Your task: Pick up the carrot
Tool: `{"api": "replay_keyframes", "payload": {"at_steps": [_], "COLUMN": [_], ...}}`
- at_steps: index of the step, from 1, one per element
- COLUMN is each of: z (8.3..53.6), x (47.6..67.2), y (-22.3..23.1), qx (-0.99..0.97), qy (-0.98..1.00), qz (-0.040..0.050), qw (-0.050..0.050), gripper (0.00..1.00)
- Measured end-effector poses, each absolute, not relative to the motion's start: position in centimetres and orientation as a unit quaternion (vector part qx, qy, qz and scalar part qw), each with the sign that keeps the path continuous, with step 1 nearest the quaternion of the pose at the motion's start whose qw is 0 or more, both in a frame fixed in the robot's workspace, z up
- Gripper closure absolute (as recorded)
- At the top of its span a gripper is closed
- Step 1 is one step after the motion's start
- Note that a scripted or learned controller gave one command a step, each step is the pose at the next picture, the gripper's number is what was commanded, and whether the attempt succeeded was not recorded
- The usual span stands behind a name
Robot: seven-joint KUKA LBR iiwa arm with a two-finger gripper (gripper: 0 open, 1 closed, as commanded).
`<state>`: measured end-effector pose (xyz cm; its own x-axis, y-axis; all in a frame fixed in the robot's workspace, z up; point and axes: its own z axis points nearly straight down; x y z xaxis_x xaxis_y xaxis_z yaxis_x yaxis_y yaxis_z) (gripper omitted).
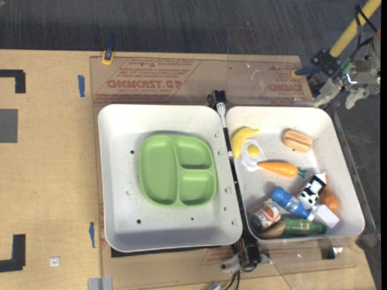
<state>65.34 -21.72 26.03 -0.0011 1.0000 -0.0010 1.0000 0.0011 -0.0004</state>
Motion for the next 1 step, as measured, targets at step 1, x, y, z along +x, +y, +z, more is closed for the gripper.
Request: {"api": "replay_keyframes", "payload": {"at_steps": [1], "z": [9.66], "x": [61.87], "y": [-19.54], "qx": [0.722], "qy": [0.692], "qz": [0.0022], "qw": [0.003], "gripper": [0.0]}}
